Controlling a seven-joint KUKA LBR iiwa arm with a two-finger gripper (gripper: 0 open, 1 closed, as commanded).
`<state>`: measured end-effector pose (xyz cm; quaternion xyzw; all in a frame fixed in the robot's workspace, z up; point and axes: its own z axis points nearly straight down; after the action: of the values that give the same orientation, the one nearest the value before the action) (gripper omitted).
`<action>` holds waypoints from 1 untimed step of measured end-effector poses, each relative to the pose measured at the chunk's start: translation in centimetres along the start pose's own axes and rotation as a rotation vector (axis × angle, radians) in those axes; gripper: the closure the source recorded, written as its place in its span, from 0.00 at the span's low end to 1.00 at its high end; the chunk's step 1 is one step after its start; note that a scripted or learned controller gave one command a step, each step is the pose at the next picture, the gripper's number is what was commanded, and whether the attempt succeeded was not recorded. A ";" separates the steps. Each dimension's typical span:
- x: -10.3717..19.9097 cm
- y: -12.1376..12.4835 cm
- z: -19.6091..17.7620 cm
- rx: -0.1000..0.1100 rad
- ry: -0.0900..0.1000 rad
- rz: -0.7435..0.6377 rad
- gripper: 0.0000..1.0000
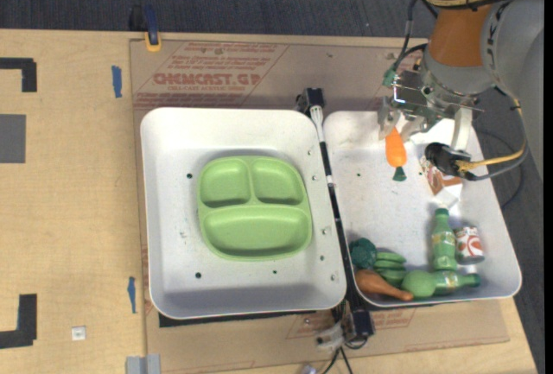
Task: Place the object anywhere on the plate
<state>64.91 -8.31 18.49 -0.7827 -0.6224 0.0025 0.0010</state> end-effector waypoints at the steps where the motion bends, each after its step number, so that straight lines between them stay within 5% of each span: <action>1: 5.5 -5.3 -0.1 0.002 0.005 0.020 1.00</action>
<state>60.99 -1.74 18.64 -0.7890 -0.6143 0.0014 0.0033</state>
